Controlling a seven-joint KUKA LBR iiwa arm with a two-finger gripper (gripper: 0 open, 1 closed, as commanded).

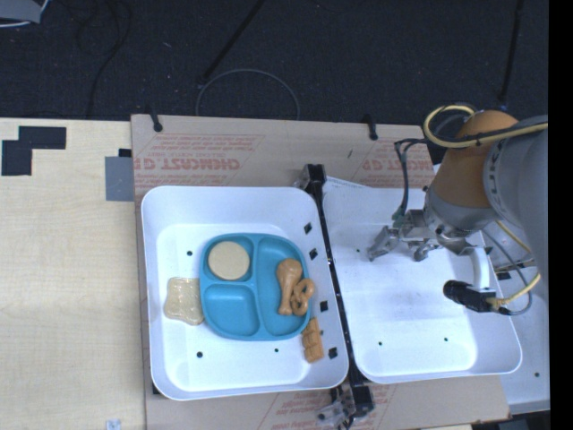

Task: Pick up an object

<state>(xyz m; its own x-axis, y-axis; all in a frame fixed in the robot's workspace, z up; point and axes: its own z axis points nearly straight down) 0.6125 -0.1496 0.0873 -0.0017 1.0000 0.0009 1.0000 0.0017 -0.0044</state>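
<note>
Nearest, just off the near right corner of the blue plate point(240, 322): a small brown chunk point(312, 340), lying on the floor of the left bin point(161, 231) and close to that bin's right wall. Touching the plate's left edge, a pale bread-like slab point(183, 300), flat on the bin floor. On the plate itself, in the right compartment, a twisted brown piece point(294, 287); in the far left compartment, a round tan disc point(227, 260); near left compartment bare. All of these well apart from the gripper.

To the right of the plate, past the black clips point(315, 179) joining the two bins: the right bin point(421, 352). Over its far half, level with the plate's far edge, the gripper point(397, 251), jaws spread wide, nothing between them, tips close above the white floor. Further right of that, the grey arm point(515, 182) with its orange band point(461, 164) and looped cables, plus a black fitting point(467, 295) hanging on the near side.

Under both bins, a sheet of printed cardboard point(233, 155). Left of the plate, beyond the bin wall, pale wooden bench top point(63, 285) with a grey square point(117, 177) and black marks point(31, 146). Farthest back, dark carpet point(358, 43) with a thin cable loop point(246, 92).
</note>
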